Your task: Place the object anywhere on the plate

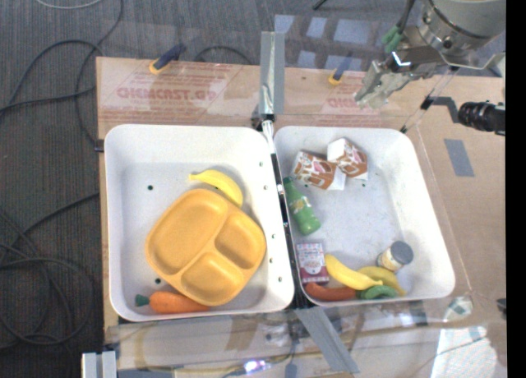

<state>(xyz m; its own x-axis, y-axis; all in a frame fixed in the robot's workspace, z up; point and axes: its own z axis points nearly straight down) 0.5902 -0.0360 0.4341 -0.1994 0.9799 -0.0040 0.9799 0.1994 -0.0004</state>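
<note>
A yellow plate (205,246) with three compartments lies tilted in the left bin (131,171), with nothing on it. A yellow banana (219,184) rests at the plate's far edge, and an orange carrot (169,303) lies at its near edge. My gripper (376,90) hangs above the bench just beyond the far rim of the right bin (423,195), well clear of the objects. Nothing shows in it. The right bin holds two small brown and white cartons (316,172), a green bottle (303,209), a red packet (311,260) and another banana (352,274).
A small round can (399,255), a red pepper (330,292) and a green piece (380,292) crowd the right bin's near corner. A metal divider (268,80) runs between the bins at the back. Cables lie on the carpet to the left.
</note>
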